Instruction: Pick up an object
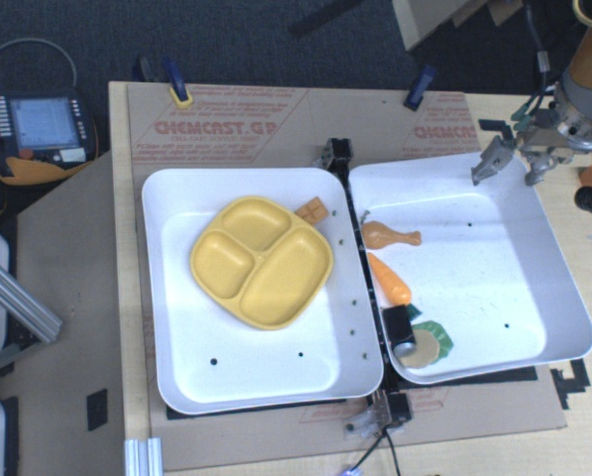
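green-rimmed disc (432, 342), carrot (389, 279) and drumstick (389, 234) lie well apart from the spread, empty end effector (515, 165).

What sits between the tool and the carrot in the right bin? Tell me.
Nothing visible. The tool hangs over the right bin's far corner; bare white floor separates it from the carrot, which lies by the drumstick.

yellow plate (262, 261), orange carrot (390, 279)

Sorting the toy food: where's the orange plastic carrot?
The orange plastic carrot lies in the right white bin, by its left wall, between the tan drumstick and a black block.
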